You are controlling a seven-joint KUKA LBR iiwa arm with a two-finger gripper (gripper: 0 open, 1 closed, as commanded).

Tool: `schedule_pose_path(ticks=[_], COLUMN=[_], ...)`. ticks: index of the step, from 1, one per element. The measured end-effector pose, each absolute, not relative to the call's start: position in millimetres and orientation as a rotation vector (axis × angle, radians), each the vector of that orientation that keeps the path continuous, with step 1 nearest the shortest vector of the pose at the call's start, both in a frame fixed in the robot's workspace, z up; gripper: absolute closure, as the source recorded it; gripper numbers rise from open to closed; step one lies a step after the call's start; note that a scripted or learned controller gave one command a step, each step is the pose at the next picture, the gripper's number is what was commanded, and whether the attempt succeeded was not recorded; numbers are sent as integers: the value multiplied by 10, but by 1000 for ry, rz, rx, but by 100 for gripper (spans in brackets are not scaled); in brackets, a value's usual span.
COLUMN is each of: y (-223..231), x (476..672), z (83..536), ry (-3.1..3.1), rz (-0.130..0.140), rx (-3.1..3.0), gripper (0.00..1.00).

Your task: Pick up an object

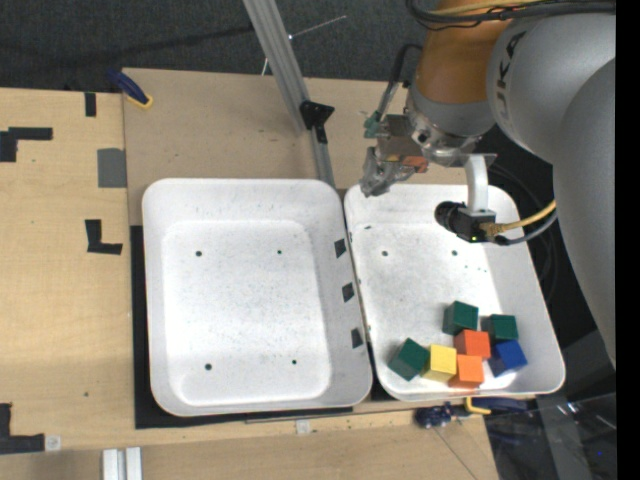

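— Blocks (462, 346), a small heap of them, green, yellow, orange and blue, lie bunched in the right bin's (400, 258) near corner, well apart from the gripper (380, 178) and on the side of it toward the camera.

— Why bunched like that?

— My guess is they were dropped or pushed there; several touch, which leaves little room for fingers to slip between them. The dark green one (409, 358) at the heap's edge looks the freest pick.

— And the gripper itself?

— It hangs at the far rim of that bin, close to the seam with the left bin (240, 288), beneath the orange band (460, 38). It is small and dark against the table (60, 268), so I cannot tell how far it is spread; nothing coloured shows at its tip, so it seems to carry nothing.

— So the pick hasn't begun?

— I judge not. The arm would need to travel along the bin toward the camera, then descend over one block.
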State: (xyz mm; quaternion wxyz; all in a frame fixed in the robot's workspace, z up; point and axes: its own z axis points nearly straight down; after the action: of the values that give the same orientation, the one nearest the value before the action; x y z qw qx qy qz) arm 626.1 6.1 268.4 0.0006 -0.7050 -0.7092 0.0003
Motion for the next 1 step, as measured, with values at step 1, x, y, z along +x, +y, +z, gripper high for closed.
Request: schedule_pose_path(ticks=[1], y=[507], x=[6360], z=[2590], ry=[-2226], rz=[2], rx=[-2215], gripper=[100])
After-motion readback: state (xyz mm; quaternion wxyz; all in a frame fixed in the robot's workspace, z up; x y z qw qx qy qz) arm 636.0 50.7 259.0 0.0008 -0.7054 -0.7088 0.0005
